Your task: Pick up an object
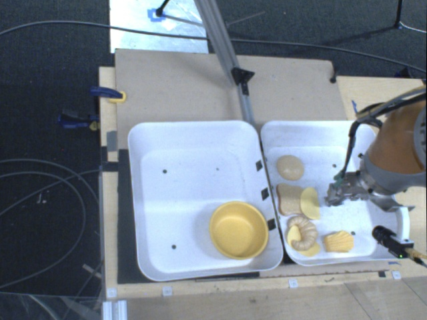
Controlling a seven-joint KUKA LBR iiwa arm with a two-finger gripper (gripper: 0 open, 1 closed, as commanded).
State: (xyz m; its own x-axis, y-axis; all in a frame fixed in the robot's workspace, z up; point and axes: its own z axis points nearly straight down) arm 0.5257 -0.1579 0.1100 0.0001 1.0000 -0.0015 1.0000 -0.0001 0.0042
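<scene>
The right bin holds several pale food pieces: a round tan bun, a tan slice with a yellow chip leaning on it, a croissant and a ridged yellow piece. My gripper hangs low over the right bin, just right of the yellow chip and above the ridged piece. I see nothing between its fingers from this angle. The grey arm with its orange band comes in from the right.
A yellow bowl sits in the front right corner of the left bin. A slanted metal pole crosses the back of the bench down to the gap between the bins. Black clips mark the divider between bins.
</scene>
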